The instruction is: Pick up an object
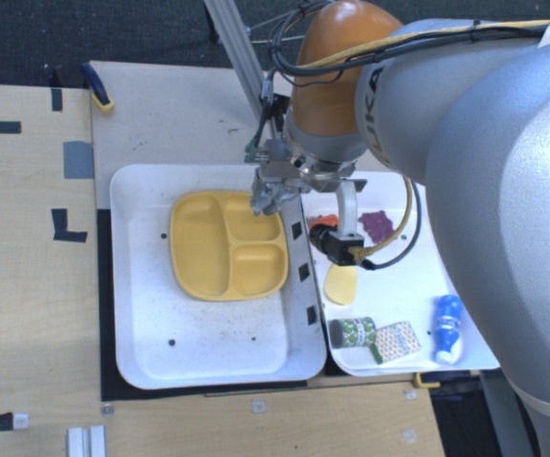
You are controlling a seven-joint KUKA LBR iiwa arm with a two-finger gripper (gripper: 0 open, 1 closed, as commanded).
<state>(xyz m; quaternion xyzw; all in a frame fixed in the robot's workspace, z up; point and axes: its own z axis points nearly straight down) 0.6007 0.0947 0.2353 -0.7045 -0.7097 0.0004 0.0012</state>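
A yellow divided plate [220,248] lies in the left white bin [147,284]. My gripper [269,198] hangs over the plate's far right corner, close to the wall between the two bins. Whether it touches the plate's rim I cannot tell. The grey arm with its orange band [337,65] reaches in from the right and hides much of the right bin's far side.
The right bin [465,355] holds a purple piece [378,225], an orange-red item [324,223], a pale yellow piece [342,286], a green can [353,331], a patterned packet [398,340] and a blue bottle [448,327]. A metal strut [232,27] slants behind the gripper.
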